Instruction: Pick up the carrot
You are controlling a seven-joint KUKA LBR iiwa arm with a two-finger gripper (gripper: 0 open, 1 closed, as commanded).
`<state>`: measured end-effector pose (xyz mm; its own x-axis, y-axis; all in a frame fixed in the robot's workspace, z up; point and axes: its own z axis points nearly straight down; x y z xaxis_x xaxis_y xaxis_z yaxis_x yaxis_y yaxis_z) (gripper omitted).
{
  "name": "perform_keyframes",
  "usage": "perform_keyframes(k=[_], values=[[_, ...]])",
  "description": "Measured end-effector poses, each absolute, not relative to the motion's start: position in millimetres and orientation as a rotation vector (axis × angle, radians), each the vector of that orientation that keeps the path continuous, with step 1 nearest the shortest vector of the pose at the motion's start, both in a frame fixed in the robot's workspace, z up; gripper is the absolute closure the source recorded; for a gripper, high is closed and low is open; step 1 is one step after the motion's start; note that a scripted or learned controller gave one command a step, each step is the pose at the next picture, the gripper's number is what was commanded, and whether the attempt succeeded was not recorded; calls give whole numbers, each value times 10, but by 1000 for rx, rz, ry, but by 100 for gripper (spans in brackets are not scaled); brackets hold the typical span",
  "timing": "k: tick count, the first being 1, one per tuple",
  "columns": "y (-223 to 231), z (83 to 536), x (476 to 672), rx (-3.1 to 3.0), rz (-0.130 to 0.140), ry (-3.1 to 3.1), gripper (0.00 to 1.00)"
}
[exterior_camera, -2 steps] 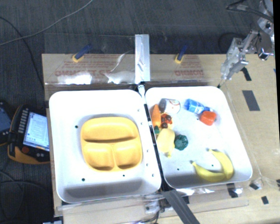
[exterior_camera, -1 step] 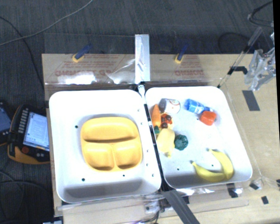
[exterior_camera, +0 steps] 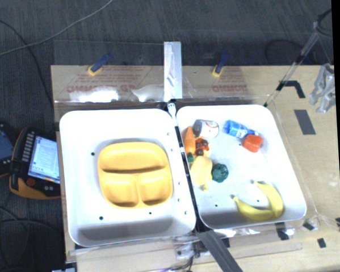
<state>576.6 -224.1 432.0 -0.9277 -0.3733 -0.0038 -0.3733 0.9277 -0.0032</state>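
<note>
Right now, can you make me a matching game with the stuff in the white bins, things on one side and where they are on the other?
Things:
1. carrot
2. banana
3. yellow tray
4. blue bottle

Places:
A. alone in the left bin
B. near front corner of the right bin
C. against the divider, right bin
D. far side of the right bin

Pairs: 1-C, 2-B, 3-A, 4-D

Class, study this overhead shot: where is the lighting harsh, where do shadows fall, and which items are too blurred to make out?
Camera view: bright, even light washes out the white bins; soft shadows sit under the banana and inside the yellow tray. The carrot is small and soft-edged, merging with neighbouring toys. The gripper at the right edge is blurred.
</note>
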Motion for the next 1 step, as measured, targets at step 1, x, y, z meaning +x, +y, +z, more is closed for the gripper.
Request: perform_keyframes(k=[1], values=[[-2222, 4346, 5930, -1145, -2, 2920, 100]])
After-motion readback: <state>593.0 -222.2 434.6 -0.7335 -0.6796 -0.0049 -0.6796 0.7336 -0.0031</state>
